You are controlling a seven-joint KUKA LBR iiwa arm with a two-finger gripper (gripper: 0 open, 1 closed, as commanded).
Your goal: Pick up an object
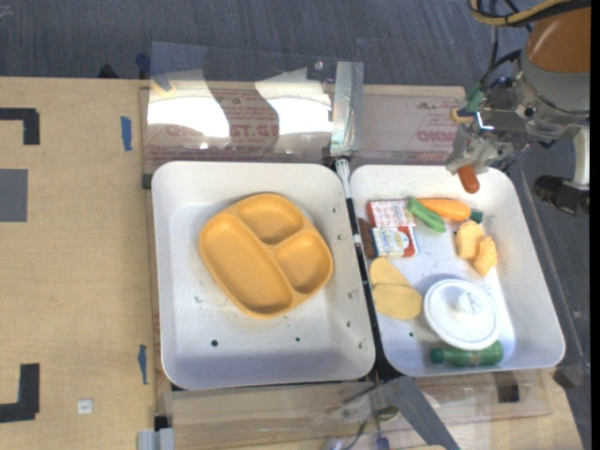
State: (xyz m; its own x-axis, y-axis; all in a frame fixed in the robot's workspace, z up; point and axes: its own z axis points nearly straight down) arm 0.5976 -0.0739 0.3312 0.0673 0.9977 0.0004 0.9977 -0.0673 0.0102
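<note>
My gripper (pixel 467 165) hangs over the far edge of the right bin (pixel 534 279), near its back right corner. A small orange-red piece (pixel 470 182) sits between the fingertips, lifted above the bin floor, with the gripper shut on it. Below it in the bin lie a carrot (pixel 443 208) with a green pod (pixel 427 217), two red-and-white packets (pixel 389 214) (pixel 394 243), yellow corn pieces (pixel 475 248), two pale yellow chips (pixel 396 293), a white lidded cup (pixel 460 311) and a green cucumber (pixel 466 353).
The left bin (pixel 178 326) holds a yellow divided plate (pixel 267 252). A clear plastic sheet and a cardboard wall (pixel 281 125) stand behind the bins, with a metal post (pixel 345 111) between them. The arm's orange band (pixel 562 36) rises at the top right.
</note>
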